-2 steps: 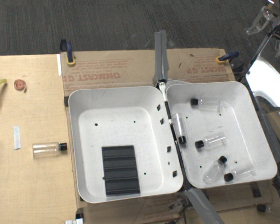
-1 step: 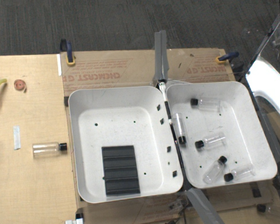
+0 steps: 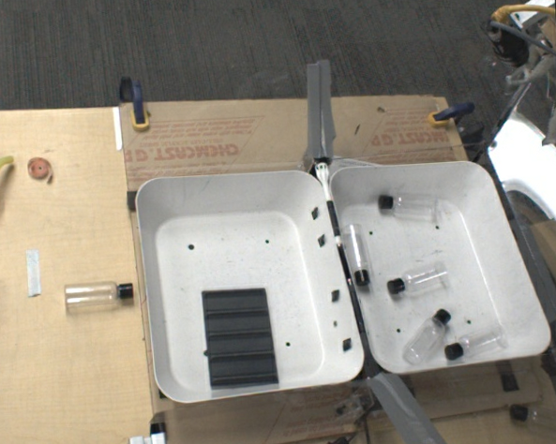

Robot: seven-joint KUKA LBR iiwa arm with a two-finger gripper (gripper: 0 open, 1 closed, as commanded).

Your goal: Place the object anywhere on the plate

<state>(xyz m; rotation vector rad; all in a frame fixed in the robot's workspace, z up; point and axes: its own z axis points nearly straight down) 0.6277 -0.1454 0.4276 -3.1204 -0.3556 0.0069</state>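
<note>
Since we cannot tell how the gripper stands, we plan from the vials lying loose in the right bin: take one across its middle, lift high, and set it on the dark ribbed plate in the left bin.

Red printing is running along the cardboard sheet that is lying under the back of the two bins. It is appearing upside down from this camera; the larger line seems to be reading "CHEMCAST GP", with the first word clear and the last letters less certain. A smaller red line is sitting just above it, too small to read. A similar faint red print is showing on the cardboard at right, unreadable.
</note>
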